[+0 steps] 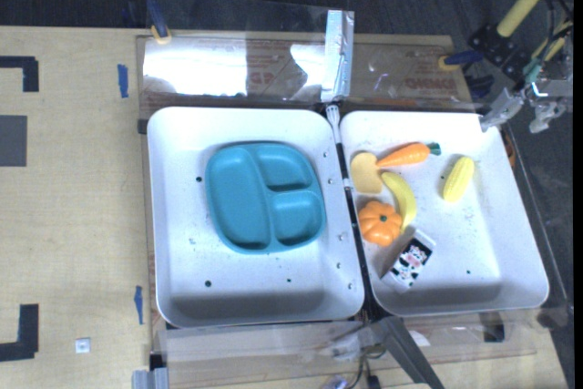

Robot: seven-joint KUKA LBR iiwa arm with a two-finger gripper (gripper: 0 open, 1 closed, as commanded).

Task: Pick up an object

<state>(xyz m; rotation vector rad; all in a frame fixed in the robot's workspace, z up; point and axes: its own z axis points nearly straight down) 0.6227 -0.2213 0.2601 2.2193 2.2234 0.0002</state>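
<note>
At the top right corner the robot arm (533, 50) looks like a bundle of parts: a long yellow tube, thin yellow and pale cables looping around it, dark black blocks, a small blue bit, and shiny grey and white metal pieces at its end.

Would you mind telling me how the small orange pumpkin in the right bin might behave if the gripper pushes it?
The small orange pumpkin looks rounded, so it may roll or rock rather than slide. It touches the curved yellow banana, so a push would probably shift that too. It looks like a light, stiff toy.
</note>
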